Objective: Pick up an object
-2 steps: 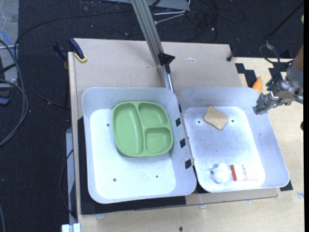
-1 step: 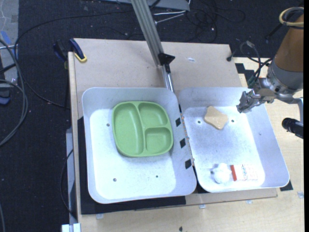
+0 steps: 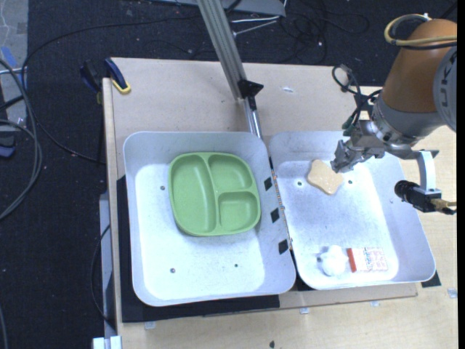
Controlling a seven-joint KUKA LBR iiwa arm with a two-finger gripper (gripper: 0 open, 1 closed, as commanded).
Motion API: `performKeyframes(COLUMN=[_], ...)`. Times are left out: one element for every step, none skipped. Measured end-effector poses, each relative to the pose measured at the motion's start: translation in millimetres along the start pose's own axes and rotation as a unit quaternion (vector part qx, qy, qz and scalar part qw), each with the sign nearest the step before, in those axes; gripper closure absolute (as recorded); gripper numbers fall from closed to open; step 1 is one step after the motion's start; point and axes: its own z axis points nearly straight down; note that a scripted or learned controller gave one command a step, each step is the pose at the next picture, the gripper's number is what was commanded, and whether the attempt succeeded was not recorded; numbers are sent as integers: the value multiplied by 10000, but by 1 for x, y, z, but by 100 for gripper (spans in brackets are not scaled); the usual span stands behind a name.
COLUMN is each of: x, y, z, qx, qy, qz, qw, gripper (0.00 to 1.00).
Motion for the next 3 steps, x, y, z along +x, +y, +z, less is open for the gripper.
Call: performKeyframes(x=[55, 106, 161], y=[-9, -7, -4], z=[5, 13, -1], qx=[2, 2, -14], qy=[3, 3, 0], qz=[-3, -2, -1], qw=[10000, 10000, 10000], gripper=[100, 100, 100])
